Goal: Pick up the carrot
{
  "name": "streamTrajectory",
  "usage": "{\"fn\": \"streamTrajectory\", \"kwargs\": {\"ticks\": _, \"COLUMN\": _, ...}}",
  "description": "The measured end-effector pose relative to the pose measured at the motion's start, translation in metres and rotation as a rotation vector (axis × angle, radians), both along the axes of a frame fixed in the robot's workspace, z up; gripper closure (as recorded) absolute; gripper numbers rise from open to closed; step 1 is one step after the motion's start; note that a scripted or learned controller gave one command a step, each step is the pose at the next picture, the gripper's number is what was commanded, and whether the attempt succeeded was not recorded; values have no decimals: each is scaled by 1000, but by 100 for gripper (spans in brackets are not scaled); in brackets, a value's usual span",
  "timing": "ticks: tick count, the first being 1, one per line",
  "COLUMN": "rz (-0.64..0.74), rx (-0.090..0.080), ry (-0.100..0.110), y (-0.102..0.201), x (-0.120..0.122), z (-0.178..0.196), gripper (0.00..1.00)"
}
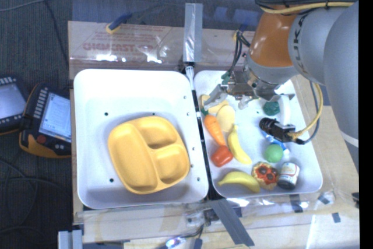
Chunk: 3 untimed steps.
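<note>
Camera view from above the worktop (87, 32): the grey arm with the orange band (274, 38) comes in from the right and hangs over the upper part of the right-hand shallow white bin (309, 181). The two-finger gripper (230, 96) looks spread apart, one metal finger angling off to the left toward the divider between the bins and the other pointing down near the middle, and nothing is sitting between the fingers.

The small orange plastic carrot (214, 129) lies on the bin floor just below the fingers and a bit to the left, tilted, close to the bin's left wall. It's touching or nearly touching a pale yellow rounded toy fruit (225, 116) that sits right under the fingers.

Further down from the fingers: a red plastic pepper-like piece (221, 155) just past the carrot's lower end, a yellow plastic banana (238, 147) beside it, and a second yellow banana (239, 181) near the bottom edge. Off to the lower right of the fingers there's a green round ball (274, 153), a small tin can (289, 174) and a red and yellow patterned round toy (265, 172). A teal round object (271, 107) sits just right of the fingers.

Well left of the fingers, the other white bin (93, 90) holds a yellow plastic divided tray (148, 153).
</note>
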State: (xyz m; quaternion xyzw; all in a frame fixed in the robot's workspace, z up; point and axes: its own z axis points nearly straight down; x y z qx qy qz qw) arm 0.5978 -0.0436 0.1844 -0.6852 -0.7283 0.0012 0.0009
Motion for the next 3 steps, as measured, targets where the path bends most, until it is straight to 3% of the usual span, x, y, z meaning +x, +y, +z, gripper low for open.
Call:
{"fn": "streamTrajectory", "kwargs": {"ticks": 1, "rz": -57, "rx": 2, "ry": 2, "y": 25, "x": -41, "z": -2, "gripper": 0}}
{"fn": "streamTrajectory", "kwargs": {"ticks": 2, "rz": 37, "rx": -1, "ry": 0, "y": 7, "x": -47, "z": -1, "gripper": 0}}
{"fn": "streamTrajectory", "kwargs": {"ticks": 3, "rz": -242, "rx": 1, "ry": 2, "y": -5, "x": -89, "z": 8, "gripper": 0}}
